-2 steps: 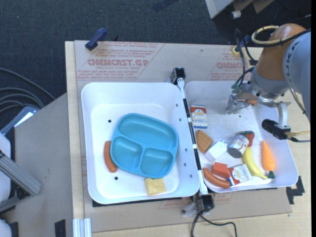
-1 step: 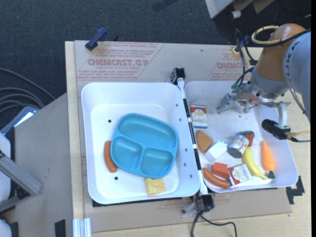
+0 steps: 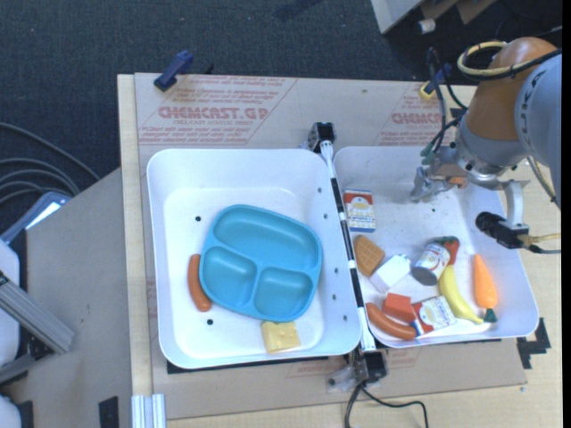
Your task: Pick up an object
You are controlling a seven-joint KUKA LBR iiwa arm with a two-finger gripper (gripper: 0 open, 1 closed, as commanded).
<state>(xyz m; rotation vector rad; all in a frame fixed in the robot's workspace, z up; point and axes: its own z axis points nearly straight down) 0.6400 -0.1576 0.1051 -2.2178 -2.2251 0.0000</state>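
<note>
My gripper (image 3: 427, 185) hangs over the bare upper part of the right bin (image 3: 393, 160), with nothing visibly in it. Below it in that bin lie a small red and white carton (image 3: 359, 210), a tan bread slice (image 3: 368, 254), a white block (image 3: 389, 272), a tin can (image 3: 432, 261), a banana (image 3: 459, 296), a carrot (image 3: 484, 281), a sausage (image 3: 390, 324) and a red and white packet (image 3: 434, 314). The carton is the nearest of these, to the gripper's lower left.
The left bin (image 3: 169, 239) holds a blue divided plate (image 3: 260, 261), a sausage (image 3: 199, 283) on the plate's left and a yellow cheese piece (image 3: 281, 336) below it. A black clamp (image 3: 322, 135) sits where the bins meet. The arm (image 3: 504, 105) comes in from the upper right.
</note>
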